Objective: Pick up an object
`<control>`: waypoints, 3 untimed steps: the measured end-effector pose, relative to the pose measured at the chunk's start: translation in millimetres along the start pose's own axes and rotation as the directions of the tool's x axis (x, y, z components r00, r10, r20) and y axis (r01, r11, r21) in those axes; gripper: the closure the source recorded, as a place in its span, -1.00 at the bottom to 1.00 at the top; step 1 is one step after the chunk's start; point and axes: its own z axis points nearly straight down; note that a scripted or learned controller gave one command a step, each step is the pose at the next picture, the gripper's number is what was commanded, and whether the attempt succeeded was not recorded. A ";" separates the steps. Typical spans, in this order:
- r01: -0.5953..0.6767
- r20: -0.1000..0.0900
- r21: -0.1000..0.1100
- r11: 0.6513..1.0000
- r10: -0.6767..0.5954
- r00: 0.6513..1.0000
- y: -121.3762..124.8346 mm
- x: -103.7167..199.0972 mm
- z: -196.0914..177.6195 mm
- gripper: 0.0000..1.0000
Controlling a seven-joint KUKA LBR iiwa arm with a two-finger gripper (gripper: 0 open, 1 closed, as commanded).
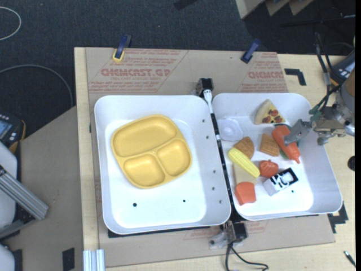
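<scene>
Gripper (297,130) reaching in from the right edge, low over the right bin (321,168). Fingers point left, toward the bin's upper middle. Whether they are parted or closed cannot be told at this angle.

Carrot (285,143), orange-red, lies slanted directly at the fingertips, touching or just under them; contact unclear, and nothing shows it clamped between them.

Other toy food in the same bin: pizza slice (268,112) above and left of the gripper, near the bin's top wall. Brown bread piece (269,145) just left of the carrot. Second brown piece (245,147) further left, with yellow corn cob (243,162) lying slanted below it. Small red tomato-like piece (268,166) beside the corn. Black-and-white block (280,180) below the carrot, well clear of the gripper. Orange-red cup shape (245,193) near the bin's lower left.

Left bin (113,208) holds a yellow divided plate (150,150), three compartments, well apart from the arm
</scene>
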 end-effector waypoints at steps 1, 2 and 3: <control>0.003 0.003 -0.012 1.000 -0.003 1.000 2.5 0.4 -6.0 -1.00; 0.003 -0.001 -0.004 1.000 -0.003 1.000 -3.0 5.3 55.5 -1.00; 0.003 -0.001 -0.005 1.000 -0.003 1.000 0.9 1.8 117.5 -1.00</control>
